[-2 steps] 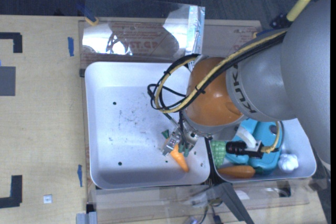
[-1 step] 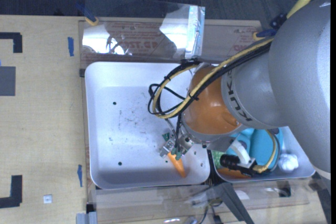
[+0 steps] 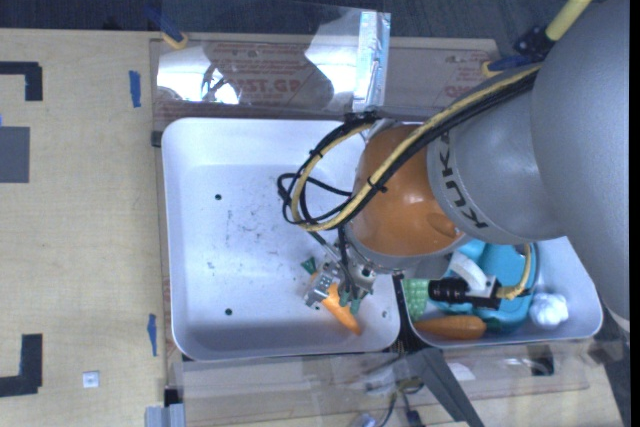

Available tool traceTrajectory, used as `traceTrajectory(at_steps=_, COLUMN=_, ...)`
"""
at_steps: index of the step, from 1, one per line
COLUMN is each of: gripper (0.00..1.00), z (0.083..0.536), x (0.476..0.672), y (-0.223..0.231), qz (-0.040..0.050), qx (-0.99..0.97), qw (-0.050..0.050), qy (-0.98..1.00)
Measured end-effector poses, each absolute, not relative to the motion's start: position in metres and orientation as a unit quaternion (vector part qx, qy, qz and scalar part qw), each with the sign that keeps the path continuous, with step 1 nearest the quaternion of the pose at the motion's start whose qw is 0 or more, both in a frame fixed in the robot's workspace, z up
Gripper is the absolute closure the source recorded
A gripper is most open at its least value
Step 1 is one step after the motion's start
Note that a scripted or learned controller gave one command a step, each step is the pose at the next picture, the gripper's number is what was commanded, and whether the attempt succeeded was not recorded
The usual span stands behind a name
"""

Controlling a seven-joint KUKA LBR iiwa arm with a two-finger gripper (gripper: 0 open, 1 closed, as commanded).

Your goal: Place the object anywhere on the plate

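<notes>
In left bin [image 3: 200, 245], gripper [image 3: 335, 290] (over carrot [image 3: 345, 317])

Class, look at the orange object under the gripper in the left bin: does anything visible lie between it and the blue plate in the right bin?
Yes. The orange object lies in the left bin, below the gripper. The blue plate is in the right bin, so both bins' adjoining walls stand between. The arm overhangs much of the plate.
</notes>
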State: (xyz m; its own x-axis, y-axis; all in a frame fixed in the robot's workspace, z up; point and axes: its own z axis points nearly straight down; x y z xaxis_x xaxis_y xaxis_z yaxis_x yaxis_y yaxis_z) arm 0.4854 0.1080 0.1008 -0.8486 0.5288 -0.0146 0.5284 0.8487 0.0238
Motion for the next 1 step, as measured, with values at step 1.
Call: traceTrajectory(at_steps=1, gripper=1.00, z=0.0899, x=0.5340, y=0.1128, qz=0.0044, qx=0.159, qw=0.002, qy=0.987)
